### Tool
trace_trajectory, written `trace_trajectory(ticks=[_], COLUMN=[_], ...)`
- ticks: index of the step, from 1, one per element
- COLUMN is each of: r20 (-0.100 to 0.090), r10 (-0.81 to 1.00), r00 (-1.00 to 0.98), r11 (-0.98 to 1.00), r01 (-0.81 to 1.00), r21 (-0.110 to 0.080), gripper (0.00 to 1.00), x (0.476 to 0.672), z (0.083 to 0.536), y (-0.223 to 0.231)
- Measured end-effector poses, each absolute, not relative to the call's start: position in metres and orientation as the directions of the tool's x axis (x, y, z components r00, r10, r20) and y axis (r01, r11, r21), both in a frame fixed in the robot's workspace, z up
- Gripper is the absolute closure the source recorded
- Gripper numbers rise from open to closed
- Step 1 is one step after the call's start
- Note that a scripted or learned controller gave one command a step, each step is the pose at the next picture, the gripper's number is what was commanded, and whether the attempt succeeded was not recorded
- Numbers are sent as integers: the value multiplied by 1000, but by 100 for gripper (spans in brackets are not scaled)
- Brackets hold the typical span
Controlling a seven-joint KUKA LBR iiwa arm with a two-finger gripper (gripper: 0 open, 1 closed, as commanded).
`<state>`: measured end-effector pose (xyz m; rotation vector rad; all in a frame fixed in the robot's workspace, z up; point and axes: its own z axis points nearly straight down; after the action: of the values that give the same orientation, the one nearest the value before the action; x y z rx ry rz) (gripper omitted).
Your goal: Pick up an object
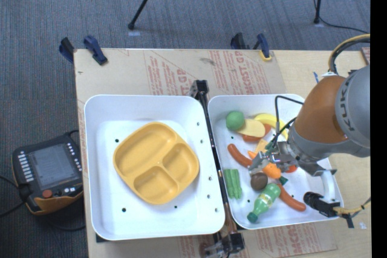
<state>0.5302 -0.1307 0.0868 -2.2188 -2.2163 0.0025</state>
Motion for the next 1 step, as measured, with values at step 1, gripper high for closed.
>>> trace_trajectory(ticks=[1], r20=[5], r10=[1000], r00=[6], r11=[-6], r01=[1000], r21=[-7], gripper=[100], x=[530], z=[96], y=[-131])
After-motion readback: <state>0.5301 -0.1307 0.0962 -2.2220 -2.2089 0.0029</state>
